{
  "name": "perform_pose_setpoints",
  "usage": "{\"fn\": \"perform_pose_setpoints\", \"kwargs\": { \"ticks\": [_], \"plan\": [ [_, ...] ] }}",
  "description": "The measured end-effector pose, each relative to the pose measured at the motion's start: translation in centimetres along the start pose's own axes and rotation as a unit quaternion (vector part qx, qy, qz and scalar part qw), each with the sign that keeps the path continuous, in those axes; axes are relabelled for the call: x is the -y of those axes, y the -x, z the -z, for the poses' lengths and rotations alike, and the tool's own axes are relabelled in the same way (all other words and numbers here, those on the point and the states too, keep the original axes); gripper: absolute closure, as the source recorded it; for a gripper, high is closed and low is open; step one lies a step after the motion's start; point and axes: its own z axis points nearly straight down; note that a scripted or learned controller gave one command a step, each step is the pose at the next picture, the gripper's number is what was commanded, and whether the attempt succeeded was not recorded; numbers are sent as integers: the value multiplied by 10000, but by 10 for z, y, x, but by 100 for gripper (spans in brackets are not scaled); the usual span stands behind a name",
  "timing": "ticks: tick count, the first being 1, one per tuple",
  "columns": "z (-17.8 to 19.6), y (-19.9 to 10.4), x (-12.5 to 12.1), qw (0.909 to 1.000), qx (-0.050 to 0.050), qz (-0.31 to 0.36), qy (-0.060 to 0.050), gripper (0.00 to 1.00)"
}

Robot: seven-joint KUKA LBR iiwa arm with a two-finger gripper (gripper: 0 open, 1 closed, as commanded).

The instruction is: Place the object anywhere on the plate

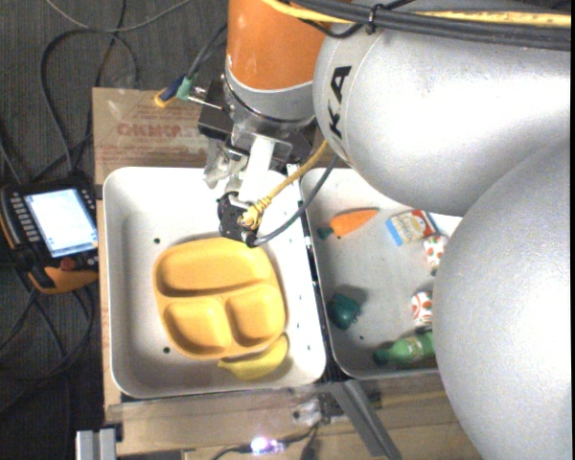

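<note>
Bulky grey arm (441,94) filling the right and upper right of the frame, orange band (268,36) at top centre, dark wrist (254,113) just below it, gripper (234,171) hanging down left of centre

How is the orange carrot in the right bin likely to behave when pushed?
The carrot looks tapered and rounded, so it may roll in a curve. Its smooth, toy-like surface suggests it is light, stiff, perhaps slippery.
</note>
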Motion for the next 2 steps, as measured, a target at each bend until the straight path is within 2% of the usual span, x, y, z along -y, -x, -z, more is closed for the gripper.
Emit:
{"fn": "perform_pose_setpoints", "kwargs": {
  "ticks": [1, 2],
  "plan": [
    [-161, 14, 37, 9986, 2, 534, -31, 100],
    [-184, 10, 76, 9999, 8, 134, -27, 100]
  ]
}}
